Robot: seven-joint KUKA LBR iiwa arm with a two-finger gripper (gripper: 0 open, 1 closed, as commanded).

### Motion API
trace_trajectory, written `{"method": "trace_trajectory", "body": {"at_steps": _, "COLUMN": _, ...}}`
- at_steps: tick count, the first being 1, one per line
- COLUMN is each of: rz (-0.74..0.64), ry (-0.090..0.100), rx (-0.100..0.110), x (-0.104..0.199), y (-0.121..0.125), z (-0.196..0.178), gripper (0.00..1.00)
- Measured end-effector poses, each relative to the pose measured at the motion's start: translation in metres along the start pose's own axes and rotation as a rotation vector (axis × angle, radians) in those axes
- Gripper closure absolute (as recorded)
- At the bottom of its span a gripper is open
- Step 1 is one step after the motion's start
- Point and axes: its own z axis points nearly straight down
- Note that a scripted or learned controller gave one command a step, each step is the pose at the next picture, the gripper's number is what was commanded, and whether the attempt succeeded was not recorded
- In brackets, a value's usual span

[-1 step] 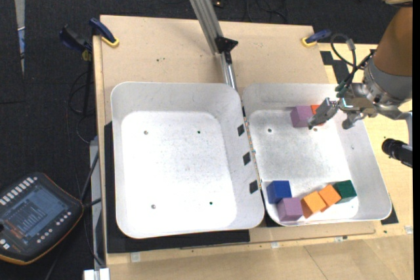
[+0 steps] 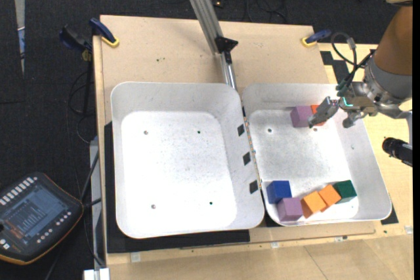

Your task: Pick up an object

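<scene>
The claw (image 2: 330,112) hangs low over the right bin (image 2: 367,160), beside a purple cube (image 2: 300,116); its grip cannot be told.

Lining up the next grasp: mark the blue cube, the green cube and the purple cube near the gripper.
blue cube (image 2: 279,190), camera view, top face.
green cube (image 2: 345,190), camera view, top face.
purple cube near the gripper (image 2: 300,116), camera view, top face.
</scene>
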Motion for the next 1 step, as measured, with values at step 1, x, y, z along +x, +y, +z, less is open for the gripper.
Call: {"method": "trace_trajectory", "body": {"at_steps": 1, "rz": 0.003, "ry": 0.000, "rx": 0.005, "x": -0.0087, "y": -0.0044, "z": 0.0499, "gripper": 0.00}}
